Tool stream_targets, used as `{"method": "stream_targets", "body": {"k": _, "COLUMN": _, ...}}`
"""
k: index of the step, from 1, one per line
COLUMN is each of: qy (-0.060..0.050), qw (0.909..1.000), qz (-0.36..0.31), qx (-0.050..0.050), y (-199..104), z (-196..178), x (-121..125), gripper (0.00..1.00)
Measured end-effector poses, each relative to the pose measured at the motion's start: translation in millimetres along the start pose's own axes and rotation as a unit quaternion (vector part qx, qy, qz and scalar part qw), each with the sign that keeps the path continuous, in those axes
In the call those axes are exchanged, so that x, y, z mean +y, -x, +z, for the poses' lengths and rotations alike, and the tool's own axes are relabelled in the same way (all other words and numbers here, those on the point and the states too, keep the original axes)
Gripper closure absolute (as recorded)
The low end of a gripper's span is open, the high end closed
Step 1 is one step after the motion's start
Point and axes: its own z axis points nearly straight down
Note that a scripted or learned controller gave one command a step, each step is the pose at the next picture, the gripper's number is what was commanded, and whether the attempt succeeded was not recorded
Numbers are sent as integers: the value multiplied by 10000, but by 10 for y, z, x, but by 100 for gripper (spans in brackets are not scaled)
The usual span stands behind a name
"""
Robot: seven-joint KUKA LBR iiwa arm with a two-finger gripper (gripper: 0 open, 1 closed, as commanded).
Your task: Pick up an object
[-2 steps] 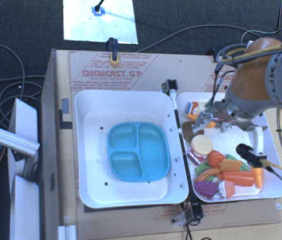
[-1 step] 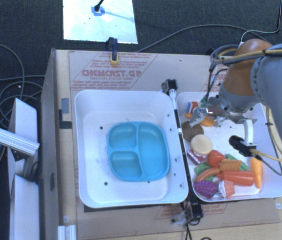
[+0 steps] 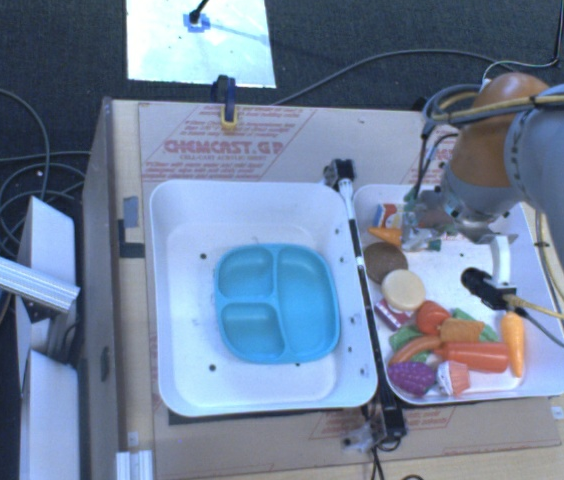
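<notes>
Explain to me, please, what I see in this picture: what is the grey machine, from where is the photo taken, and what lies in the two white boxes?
The photo is taken by one fixed camera above a bench, looking down at a slant. The grey machine with the orange band is a robot arm reaching in from the right. Its gripper is low over the right white bin, near the back; I cannot tell if it holds anything. That bin contains plastic toy food: a brown potato-like piece, a round cream-coloured piece, an orange carrot and a purple bunch of grapes, among others. The left white bin holds a light blue divided plastic plate.
</notes>
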Motion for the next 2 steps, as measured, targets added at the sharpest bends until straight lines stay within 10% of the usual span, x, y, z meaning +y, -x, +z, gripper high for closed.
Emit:
{"method": "stream_targets", "body": {"k": 1, "qy": 16, "qw": 10000, "qz": -4, "qx": -1, "y": -302, "z": -1127, "x": -294, "gripper": 100}}
{"method": "stream_targets", "body": {"k": 2, "qy": 6, "qw": 10000, "qz": -2, "qx": -1, "y": -300, "z": -1120, "x": -298, "gripper": 0}}
